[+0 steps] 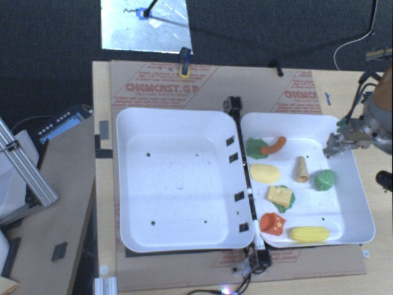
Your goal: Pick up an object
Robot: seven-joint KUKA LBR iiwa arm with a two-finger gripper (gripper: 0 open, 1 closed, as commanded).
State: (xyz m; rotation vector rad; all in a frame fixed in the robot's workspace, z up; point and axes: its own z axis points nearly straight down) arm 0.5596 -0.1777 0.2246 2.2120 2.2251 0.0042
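- Gripper (334, 142) at right bin's (362, 226) far edge; finger state cannot tell.
- Green ball (324, 179) nearest: likely light, rigid plastic, may roll; grasp across its middle.

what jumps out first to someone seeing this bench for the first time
The right bin draws the eye with its bright toy foods: a yellow corn cob at its near edge, a green ball and an orange sausage. The hand hangs over that bin's far right corner, beside the left bin.
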